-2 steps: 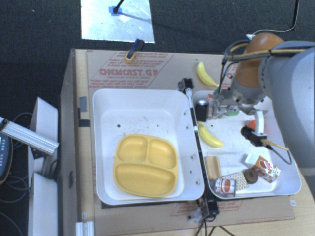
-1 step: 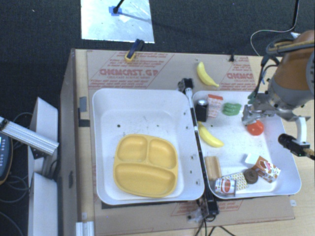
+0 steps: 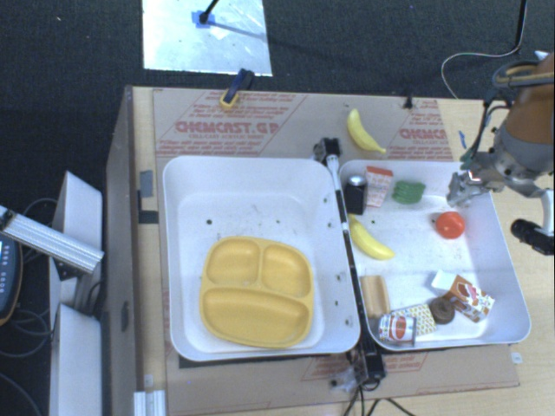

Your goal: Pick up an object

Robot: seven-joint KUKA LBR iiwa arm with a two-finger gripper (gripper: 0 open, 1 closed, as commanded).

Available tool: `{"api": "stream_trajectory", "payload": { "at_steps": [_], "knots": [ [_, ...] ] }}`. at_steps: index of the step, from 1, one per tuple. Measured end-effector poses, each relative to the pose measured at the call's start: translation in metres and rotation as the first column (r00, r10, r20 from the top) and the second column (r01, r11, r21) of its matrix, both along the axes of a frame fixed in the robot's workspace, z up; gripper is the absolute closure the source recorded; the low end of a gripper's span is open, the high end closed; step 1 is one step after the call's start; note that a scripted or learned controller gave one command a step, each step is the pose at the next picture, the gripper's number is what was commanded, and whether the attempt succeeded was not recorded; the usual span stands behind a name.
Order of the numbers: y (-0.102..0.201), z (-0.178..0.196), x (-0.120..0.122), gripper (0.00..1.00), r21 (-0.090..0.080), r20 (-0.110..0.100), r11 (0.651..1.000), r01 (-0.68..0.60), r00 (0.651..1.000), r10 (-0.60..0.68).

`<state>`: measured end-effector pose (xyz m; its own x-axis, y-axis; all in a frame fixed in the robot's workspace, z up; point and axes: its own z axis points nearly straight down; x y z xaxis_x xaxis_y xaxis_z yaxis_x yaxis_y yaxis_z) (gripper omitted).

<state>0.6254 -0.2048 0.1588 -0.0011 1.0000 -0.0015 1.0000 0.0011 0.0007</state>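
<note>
Nothing can be seen to have been lifted yet: the whole pick is judged to be left to do. The arm (image 3: 527,124) is seen at the far right, and the gripper (image 3: 466,189) hangs over the far right rim of the right bin (image 3: 512,293). Whether it is wide or narrow cannot be told, and no object is seen in it.

The bench (image 3: 286,120) is covered by a brown board printed with red lettering, and dark carpet lies around it. A shiny square sheet (image 3: 204,24) lies on the floor beyond the far edge. Two bins are set side by side on the board. The left bin (image 3: 186,198) holds a yellow divided tray (image 3: 257,291) toward its near side.

The candidate objects are gathered in the right bin. A banana (image 3: 371,241) lies near its left wall, with a dark can (image 3: 355,193), a red and white packet (image 3: 379,187) and a green object (image 3: 408,191) along the far side. An orange ball (image 3: 449,224) lies closest to the gripper, just near of it, and is judged the likeliest target. Along the near side are found a tan block (image 3: 375,295), a red and white can (image 3: 399,328), a small carton (image 3: 471,299) and a brown round piece (image 3: 442,310). A second banana (image 3: 364,133) lies on the board beyond the bins, and a yellow and blue clip (image 3: 235,89) is seen at the far edge.
</note>
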Motion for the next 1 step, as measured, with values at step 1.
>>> {"api": "stream_trajectory", "payload": {
  "at_steps": [1],
  "knots": [
    [-0.0015, 0.0254, 0.0441, 1.00, 0.000, 0.004, 1.000, -0.003, 1.000, 0.003]
  ]
}}
